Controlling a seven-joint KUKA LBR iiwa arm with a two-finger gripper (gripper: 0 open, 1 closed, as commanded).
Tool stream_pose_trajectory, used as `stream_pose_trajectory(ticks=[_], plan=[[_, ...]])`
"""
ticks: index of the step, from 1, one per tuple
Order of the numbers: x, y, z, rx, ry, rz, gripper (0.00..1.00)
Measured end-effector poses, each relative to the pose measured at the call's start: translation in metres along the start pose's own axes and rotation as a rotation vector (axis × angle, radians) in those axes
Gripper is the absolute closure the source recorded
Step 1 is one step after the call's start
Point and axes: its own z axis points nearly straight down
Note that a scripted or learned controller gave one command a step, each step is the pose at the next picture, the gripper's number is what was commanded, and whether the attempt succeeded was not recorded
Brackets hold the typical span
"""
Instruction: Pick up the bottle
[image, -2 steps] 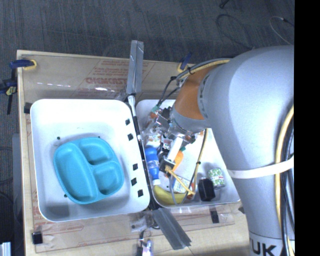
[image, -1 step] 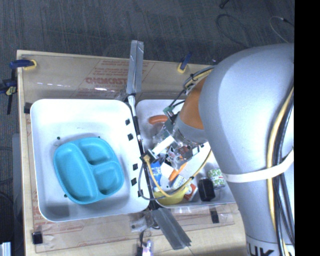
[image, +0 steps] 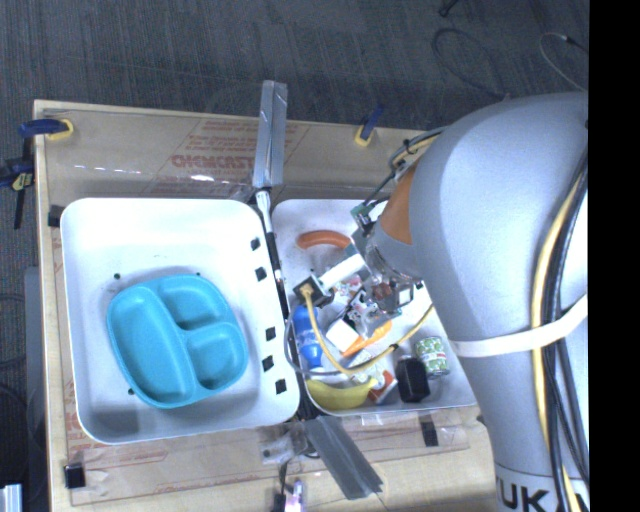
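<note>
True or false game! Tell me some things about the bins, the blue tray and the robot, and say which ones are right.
1. The blue tray lies in the left bin. True.
2. The blue tray has three compartments. True.
3. The banana lies in the left bin. False: it lies at the near edge of the right bin.
4. The bottle is red. False: it is blue, near the right bin's left wall.
5. The gripper is over the right bin. True.
</note>
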Motion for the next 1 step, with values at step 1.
stream_pose_trajectory(ticks=[1], plan=[[-0.0667, -0.0525, 0.0081, -0.01, -0.006, 0.051, 0.0]])
